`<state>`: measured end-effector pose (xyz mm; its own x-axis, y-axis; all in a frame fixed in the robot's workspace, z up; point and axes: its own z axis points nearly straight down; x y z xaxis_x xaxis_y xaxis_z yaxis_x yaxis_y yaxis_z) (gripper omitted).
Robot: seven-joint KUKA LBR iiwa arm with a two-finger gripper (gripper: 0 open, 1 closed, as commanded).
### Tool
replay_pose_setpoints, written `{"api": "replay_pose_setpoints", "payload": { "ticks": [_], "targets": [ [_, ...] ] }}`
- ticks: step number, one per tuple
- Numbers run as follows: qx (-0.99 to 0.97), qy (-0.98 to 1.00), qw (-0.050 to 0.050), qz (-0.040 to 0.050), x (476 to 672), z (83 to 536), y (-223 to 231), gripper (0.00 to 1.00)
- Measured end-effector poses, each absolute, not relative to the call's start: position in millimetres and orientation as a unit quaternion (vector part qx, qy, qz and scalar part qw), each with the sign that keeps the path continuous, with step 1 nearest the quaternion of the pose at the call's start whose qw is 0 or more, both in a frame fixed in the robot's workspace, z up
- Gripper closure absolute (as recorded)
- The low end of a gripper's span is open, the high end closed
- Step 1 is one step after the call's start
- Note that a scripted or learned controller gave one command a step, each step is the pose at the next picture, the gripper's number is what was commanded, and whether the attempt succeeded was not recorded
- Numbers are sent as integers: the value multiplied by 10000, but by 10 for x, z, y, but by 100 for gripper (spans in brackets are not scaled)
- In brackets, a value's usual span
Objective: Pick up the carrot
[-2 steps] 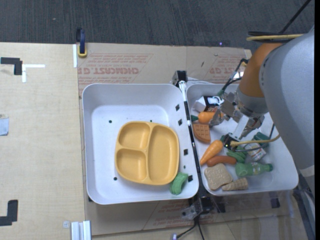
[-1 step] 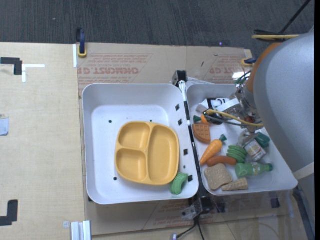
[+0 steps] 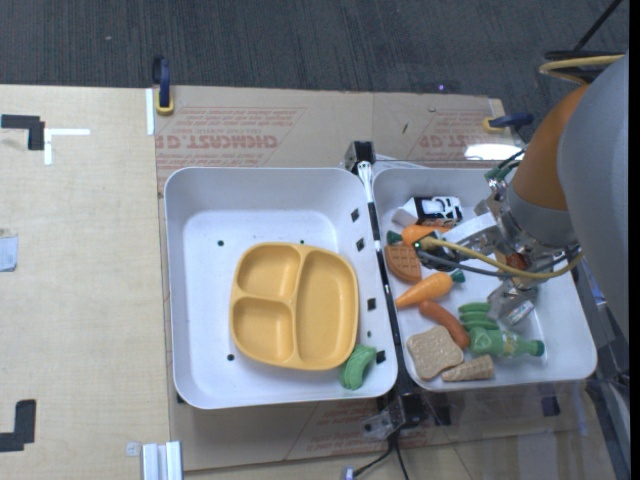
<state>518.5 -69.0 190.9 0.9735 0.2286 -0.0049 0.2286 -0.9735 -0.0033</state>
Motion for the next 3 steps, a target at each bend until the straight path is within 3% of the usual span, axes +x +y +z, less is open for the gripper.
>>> {"api": "replay_pose_setpoints", "payload": {
  "ticks": [1,2,3],
  "targets": [
    [-9944,-1054,14,30,5163,1903,-301,0],
    [-9944,-1054,11,28,5163,1904,-304,0],
    [-9950,-1002,4,25,5458,1903,-670,0]
  ]
}}
